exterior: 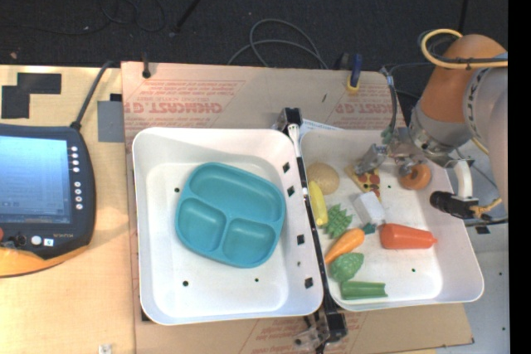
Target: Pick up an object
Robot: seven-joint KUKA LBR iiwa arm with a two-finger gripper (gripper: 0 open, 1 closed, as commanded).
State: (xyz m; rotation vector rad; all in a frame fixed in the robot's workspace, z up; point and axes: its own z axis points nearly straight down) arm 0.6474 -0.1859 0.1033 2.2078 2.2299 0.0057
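My gripper (375,158) hangs low over the back of the right bin (452,282), reaching in from the right. Just under it lies a small red and yellow toy (365,177), and an orange ball (416,176) sits close to its right. Further forward in this bin lie a white and grey block (369,207), a red-orange pepper (406,238), a carrot (344,243), a green leafy piece (338,220), a yellow corn cob (317,203), a beige round thing (323,176), a green pepper (348,265) and a green cucumber (362,289). I see nothing held.
The left bin (158,278) holds a teal divided plate (230,213). A black divider (304,211) runs between the two bins. A screen device (37,191) stands on the bench at far left. Cardboard lies under both bins.
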